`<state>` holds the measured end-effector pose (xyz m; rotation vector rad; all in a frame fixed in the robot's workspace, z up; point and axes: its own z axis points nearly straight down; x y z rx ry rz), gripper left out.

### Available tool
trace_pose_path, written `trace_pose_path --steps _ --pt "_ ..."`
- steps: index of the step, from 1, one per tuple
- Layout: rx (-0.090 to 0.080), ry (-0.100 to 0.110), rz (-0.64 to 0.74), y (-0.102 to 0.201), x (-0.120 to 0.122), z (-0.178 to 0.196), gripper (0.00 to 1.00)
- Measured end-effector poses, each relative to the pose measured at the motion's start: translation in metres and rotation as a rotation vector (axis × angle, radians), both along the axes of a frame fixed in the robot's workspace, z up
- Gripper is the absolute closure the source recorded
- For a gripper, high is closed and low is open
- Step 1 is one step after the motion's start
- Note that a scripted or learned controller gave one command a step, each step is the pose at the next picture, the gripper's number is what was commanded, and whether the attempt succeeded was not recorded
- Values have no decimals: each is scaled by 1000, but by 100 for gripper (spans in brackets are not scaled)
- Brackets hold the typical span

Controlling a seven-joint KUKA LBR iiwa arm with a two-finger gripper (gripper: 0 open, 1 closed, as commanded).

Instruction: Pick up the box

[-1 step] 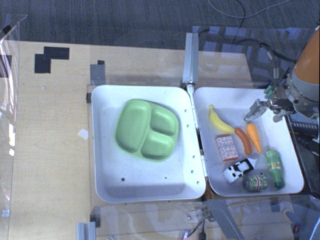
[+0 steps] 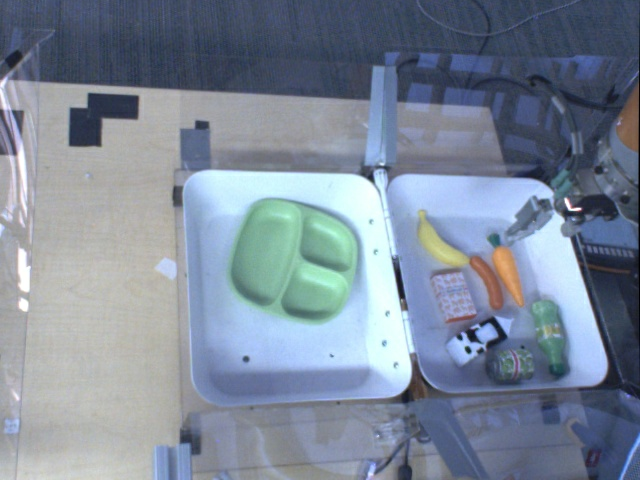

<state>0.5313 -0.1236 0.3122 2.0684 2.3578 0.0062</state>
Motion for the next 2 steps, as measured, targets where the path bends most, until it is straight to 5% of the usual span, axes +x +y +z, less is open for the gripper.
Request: trace_pose_path --steps 1,2 --pt "1 6 -63 30 29 -189 0" --pt "-1 -11 9 35 6 -221 0"
